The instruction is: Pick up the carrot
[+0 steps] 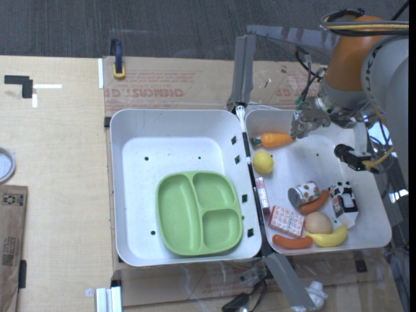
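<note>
The carrot is seen lying near the back wall of the right bin, with its green top pointing left. A lemon sits just in front of it. Farther forward, a small can, sausages, an egg, a banana and a little box are piled together. The gripper is placed right at the carrot's thick end. Whether it is open, closed or gripping cannot be told. A green plate is held in the left bin.

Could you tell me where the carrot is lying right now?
The carrot lies in the right bin, near its far-left corner, just above the lemon, with the gripper at its right end.
</note>
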`<move>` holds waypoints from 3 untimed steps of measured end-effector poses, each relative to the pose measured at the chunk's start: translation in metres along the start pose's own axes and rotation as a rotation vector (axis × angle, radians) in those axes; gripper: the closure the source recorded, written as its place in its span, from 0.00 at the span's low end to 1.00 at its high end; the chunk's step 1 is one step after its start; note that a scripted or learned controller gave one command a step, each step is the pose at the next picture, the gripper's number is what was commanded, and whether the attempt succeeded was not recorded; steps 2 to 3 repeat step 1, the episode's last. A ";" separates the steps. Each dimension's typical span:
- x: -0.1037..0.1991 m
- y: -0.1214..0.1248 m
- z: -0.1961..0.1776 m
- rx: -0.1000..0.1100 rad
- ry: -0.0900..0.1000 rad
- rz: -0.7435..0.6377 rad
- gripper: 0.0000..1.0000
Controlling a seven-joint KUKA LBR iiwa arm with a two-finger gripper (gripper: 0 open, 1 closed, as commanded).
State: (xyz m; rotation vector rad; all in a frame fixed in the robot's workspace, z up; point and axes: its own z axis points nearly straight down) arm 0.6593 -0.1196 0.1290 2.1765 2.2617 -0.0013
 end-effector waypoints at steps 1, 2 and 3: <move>0.010 0.000 -0.056 -0.001 0.001 -0.217 1.00; 0.010 0.000 -0.056 -0.001 0.001 -0.217 1.00; 0.010 0.000 -0.056 -0.001 0.001 -0.217 1.00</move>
